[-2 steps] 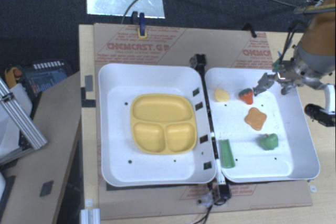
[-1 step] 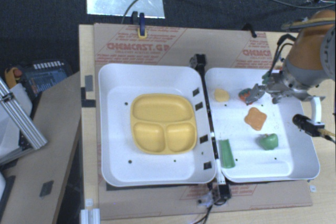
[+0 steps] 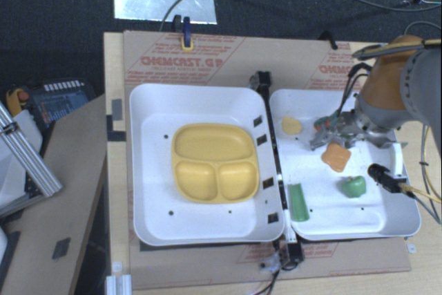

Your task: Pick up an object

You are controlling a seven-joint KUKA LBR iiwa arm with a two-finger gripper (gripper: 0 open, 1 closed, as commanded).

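In the right bin (image 3: 394, 217) my gripper (image 3: 330, 135) hangs low over the floor, reaching in from the right on the grey arm with its orange band (image 3: 387, 83). An orange block (image 3: 336, 157) lies right under and just in front of the gripper; I cannot tell whether they touch. A small pale yellow piece (image 3: 292, 126) rests to the gripper's left. A green round item (image 3: 353, 186) sits nearer the front, and a green stick (image 3: 298, 202) lies along the bin's left wall.
The left bin (image 3: 148, 169) holds a yellow divided plate (image 3: 210, 161). A black divider with clips (image 3: 271, 148) runs between the bins. Cables (image 3: 387, 179) trail over the right bin's right rim.
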